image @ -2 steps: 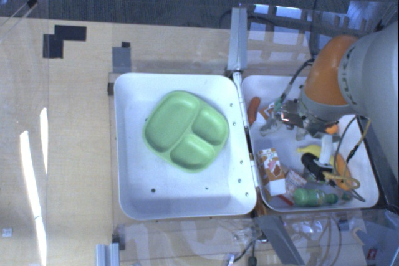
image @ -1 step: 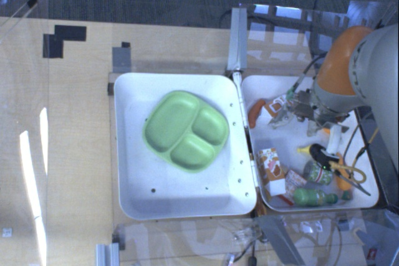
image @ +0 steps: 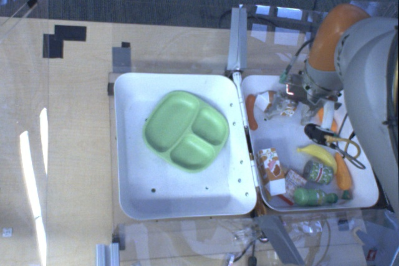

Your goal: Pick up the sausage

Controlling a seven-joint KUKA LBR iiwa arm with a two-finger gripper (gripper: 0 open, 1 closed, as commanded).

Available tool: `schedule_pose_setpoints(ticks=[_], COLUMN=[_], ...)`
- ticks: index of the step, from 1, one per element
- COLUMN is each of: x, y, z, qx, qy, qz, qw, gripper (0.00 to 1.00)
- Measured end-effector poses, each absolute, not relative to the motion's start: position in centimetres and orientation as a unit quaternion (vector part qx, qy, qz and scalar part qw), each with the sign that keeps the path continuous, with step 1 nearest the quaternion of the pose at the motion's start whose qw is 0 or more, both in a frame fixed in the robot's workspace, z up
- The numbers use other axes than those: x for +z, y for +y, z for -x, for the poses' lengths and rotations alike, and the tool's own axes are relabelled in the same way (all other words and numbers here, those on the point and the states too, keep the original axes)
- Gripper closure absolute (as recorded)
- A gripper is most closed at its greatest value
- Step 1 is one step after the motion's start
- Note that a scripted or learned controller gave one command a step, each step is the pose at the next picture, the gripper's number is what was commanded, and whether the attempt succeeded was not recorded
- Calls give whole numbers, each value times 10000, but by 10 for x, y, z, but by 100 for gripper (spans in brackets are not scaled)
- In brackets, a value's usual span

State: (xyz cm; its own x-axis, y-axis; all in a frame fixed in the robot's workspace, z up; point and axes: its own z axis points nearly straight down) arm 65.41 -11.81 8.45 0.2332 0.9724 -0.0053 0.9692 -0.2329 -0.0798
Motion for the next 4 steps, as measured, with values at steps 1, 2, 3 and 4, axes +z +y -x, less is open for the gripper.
schedule_pose_setpoints(ticks=[1, 2, 3, 4], x=[83, 185, 87, 87], y=[-100, -81, -118, -102], z=[-652, -647, -595, -629], qx=[325, -11, -27, 76], qy=[-5957, -6580, -5921, -5613], qz=[8023, 7530, 8058, 8276], qw=[212, -12, -19, 52], gripper=[0, 0, 0, 0])
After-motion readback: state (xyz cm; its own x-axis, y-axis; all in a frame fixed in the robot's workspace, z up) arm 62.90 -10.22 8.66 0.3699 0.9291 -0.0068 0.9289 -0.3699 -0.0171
